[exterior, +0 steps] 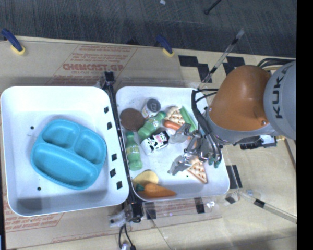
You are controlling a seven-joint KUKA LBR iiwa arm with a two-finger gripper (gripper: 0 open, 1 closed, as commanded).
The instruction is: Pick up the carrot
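The carrot point(159, 191) is orange with a pale green end and lies flat along the front wall of the right bin point(219, 177), just right of a yellow piece point(146, 177). My gripper point(180, 165) hangs over the middle right of that bin, pointing down and to the left, about a hand's width behind and to the right of the carrot. Its fingers point(173, 169) stand open with nothing between them. The grey arm with its orange band point(239, 99) covers the bin's right side.
The right bin also holds a waffle-like wedge point(199, 171) beside the gripper, a black-and-white cow toy point(157, 141), green bottles point(133, 151), a brown disc point(130, 118), a small can point(152, 106) and a smaller orange item point(172, 124). A blue divided plate point(68, 152) lies in the left bin point(15, 108).
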